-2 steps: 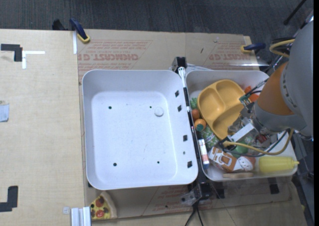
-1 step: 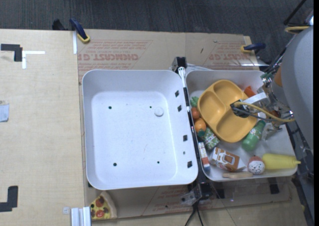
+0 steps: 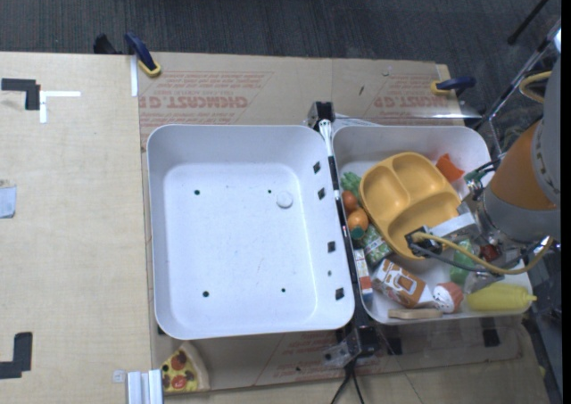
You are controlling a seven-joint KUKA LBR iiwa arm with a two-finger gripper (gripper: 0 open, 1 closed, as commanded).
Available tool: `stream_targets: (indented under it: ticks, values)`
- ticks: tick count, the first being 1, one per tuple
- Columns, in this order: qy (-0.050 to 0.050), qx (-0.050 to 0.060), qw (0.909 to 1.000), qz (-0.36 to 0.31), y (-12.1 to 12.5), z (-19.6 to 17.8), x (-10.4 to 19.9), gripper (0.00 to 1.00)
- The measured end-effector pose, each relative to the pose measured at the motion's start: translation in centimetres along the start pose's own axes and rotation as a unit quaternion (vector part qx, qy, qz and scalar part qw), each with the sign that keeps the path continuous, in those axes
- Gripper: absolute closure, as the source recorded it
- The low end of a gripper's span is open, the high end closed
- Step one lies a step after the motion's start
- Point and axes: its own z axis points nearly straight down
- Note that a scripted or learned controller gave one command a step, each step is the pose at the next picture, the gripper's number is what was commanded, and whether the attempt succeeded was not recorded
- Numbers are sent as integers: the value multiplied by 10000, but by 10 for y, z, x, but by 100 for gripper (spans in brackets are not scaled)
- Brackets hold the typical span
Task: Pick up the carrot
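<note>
The carrot (image 3: 449,167), a short orange piece, lies in the right bin (image 3: 403,136) near its far right side, just behind the yellow divided plate (image 3: 412,199). My gripper (image 3: 471,255) hangs low over the right bin's near right part. It sits in front of the plate and well nearer than the carrot, among green and red toys. The wrist hides its tips.
The right bin also holds an orange ball (image 3: 357,220), green toys (image 3: 351,185), a printed food box (image 3: 399,284), a wooden spoon (image 3: 415,313) and a yellow corn-like piece (image 3: 500,297). A small white disc (image 3: 284,201) lies in the left bin (image 3: 169,215). A pizza-slice toy (image 3: 180,373) lies on the bench.
</note>
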Motion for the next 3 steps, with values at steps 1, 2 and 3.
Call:
stream_targets:
  ticks: [1,2,3]
  values:
    - [24,51,9981,-616,66,20,34,0]
    - [-6,8,9999,-108,9,20,56,0]
    - [-4,-11,10000,-28,30,19,100,0]
